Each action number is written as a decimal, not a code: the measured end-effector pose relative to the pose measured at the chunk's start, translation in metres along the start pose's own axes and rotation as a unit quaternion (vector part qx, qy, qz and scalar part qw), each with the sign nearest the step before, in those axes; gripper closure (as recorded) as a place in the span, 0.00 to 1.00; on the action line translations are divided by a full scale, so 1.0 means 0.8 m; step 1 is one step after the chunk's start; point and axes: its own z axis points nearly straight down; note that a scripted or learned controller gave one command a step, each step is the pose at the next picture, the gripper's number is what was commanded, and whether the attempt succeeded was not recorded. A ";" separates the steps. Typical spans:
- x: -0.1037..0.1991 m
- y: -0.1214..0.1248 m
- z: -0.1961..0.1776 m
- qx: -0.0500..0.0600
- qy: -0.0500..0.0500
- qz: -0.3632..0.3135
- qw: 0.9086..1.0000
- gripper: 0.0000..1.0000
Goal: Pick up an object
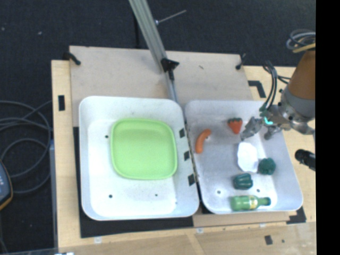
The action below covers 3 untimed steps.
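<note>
The right bin [218,153] holds several small items: an orange sausage-shaped piece [201,140], a red strawberry-like piece [235,125], a white round object [247,156], a dark green round item [266,166], a dark green cup-like item [243,181] and a green bottle [249,201] lying on its side. My gripper [258,128] hangs over the bin's upper right part, just above the white object and to the right of the red piece. Its fingers are spread, with nothing between them.
The left bin [95,142] bears a light green square plate [144,148]. A grey metal pole [151,33] slants up from the back between the bins. Cables lie on the dark floor at the left [21,137].
</note>
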 end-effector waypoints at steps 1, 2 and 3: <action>0.000 0.000 0.000 0.000 0.000 0.000 1.000 0.00; -0.003 -0.013 0.070 0.002 0.000 0.000 1.000 0.00; -0.003 -0.013 0.134 0.001 0.000 0.000 1.000 0.00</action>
